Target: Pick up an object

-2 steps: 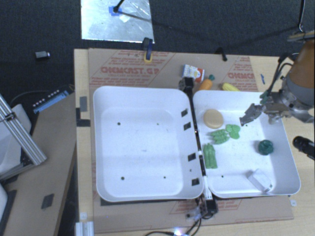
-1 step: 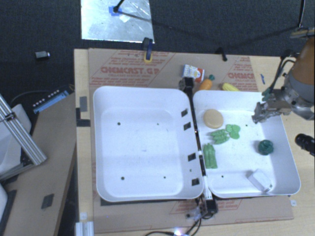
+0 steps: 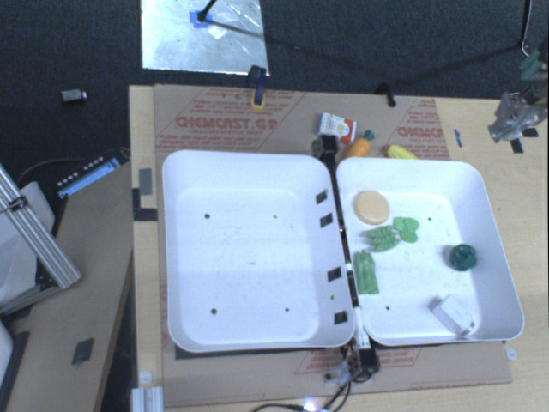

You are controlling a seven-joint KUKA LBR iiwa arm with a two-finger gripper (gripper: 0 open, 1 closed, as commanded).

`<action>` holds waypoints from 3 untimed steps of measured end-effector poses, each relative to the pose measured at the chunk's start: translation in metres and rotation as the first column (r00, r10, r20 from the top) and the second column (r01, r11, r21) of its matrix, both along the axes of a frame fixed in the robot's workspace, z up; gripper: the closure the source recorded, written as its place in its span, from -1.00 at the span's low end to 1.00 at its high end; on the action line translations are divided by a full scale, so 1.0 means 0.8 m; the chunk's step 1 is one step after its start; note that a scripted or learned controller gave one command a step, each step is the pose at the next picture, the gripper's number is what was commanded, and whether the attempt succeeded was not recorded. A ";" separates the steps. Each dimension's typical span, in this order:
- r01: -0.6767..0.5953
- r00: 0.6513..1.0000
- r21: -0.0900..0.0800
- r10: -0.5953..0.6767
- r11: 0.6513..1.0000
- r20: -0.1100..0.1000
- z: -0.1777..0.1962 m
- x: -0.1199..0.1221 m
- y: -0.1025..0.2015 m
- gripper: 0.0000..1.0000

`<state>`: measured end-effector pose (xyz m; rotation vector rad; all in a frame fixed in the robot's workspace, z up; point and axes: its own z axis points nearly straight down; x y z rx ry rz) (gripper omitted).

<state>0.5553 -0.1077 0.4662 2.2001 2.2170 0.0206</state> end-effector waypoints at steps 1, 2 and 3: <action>0.009 1.000 0.003 -0.009 1.000 -0.024 -0.067 -0.059 -0.032 1.00; 0.012 1.000 0.002 -0.012 1.000 -0.022 -0.114 -0.087 -0.086 1.00; 0.008 1.000 0.001 -0.008 1.000 -0.018 -0.083 -0.085 -0.109 1.00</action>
